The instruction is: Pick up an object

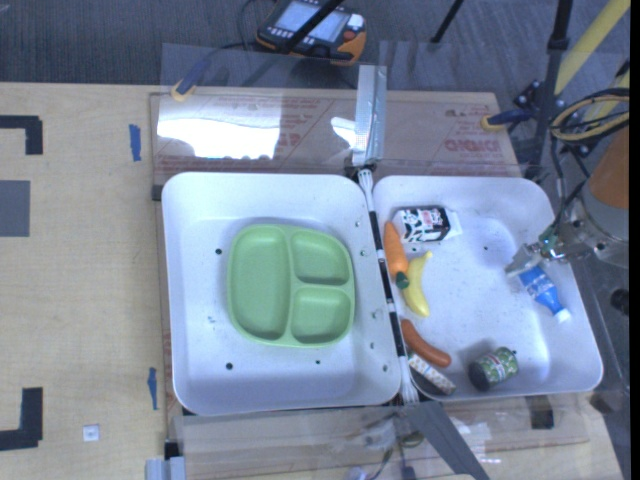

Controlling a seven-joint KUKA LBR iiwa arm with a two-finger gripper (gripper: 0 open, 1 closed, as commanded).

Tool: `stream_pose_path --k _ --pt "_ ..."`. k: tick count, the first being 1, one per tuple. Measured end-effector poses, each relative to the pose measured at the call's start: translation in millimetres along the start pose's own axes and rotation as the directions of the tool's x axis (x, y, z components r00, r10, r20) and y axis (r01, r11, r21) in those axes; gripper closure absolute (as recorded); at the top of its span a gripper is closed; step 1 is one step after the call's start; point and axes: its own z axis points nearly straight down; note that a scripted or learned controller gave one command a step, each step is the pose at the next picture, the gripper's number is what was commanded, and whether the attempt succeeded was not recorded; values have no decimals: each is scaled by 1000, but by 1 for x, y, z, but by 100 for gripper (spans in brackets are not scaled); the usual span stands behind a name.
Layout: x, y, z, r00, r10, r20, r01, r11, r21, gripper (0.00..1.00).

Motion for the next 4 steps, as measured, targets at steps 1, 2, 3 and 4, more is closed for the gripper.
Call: stream_pose_path --k 1,2,3,4 --pt "63 28 -59 997 72 0 -72 997 1 100" --pt "-1 12 35 1000 -13 -1 13 1000 0 100" --pt "66 -27 -78 999 -53 0 53 999 2 100" --pt "48 -8 22 986 -166 -1 166 986 3 100"
